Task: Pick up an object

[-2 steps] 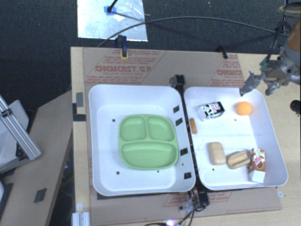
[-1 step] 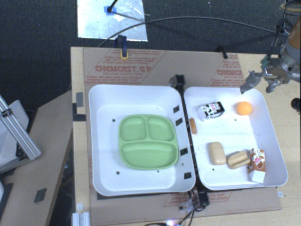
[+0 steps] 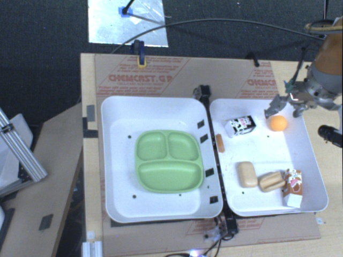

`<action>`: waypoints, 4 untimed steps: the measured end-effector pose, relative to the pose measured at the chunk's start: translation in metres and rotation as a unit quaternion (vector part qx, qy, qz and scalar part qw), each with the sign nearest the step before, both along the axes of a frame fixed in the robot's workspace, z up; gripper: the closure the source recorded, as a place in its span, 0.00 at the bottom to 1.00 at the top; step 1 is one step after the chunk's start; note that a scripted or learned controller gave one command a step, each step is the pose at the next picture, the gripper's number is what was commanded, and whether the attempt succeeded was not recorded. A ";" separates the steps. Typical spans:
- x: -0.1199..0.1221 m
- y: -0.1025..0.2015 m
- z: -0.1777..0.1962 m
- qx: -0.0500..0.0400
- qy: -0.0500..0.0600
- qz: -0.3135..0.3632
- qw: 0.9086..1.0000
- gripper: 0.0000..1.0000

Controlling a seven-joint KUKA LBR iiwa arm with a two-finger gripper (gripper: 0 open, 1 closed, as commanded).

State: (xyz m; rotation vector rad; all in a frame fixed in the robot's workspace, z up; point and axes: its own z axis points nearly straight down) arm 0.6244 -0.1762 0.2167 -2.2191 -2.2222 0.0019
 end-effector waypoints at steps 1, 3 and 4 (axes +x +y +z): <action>-0.001 -0.002 -0.042 0.000 -0.001 0.000 1.000 0.00; 0.004 -0.001 -0.089 -0.001 -0.003 0.000 1.000 1.00; 0.014 0.001 -0.027 -0.001 -0.005 0.002 1.000 1.00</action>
